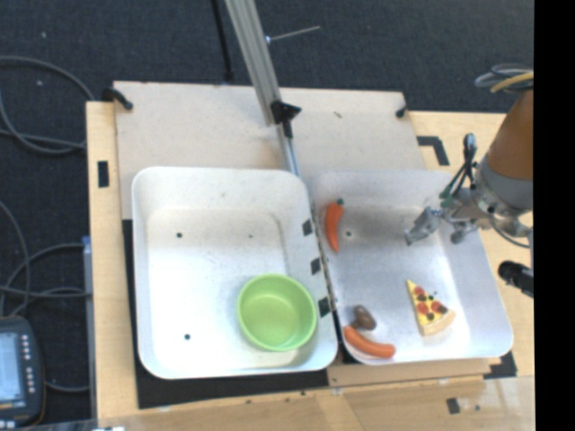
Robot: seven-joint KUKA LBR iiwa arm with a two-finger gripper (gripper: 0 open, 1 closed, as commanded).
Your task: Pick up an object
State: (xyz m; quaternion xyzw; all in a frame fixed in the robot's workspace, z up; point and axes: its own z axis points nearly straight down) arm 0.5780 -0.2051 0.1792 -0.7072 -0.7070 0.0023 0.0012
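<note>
Dark carpet (108, 25), seemingly, surrounds tan bench (207, 124) bearing two white bins (180, 196).

You see two white bins: the left bin (180, 241) holds a lime-green bowl (277, 311), while the right bin (386, 196) holds an orange carrot (332, 225), a yellow pizza slice (428, 308) dotted with red and dark toppings, a brown lump (364, 317) and an orange-red sausage (369, 342). The bench (207, 124) is pale beige over black carpet (108, 25). The arm (514, 151) shows grey with an orange band.

Arm (512, 151) cut off at right edge
</note>
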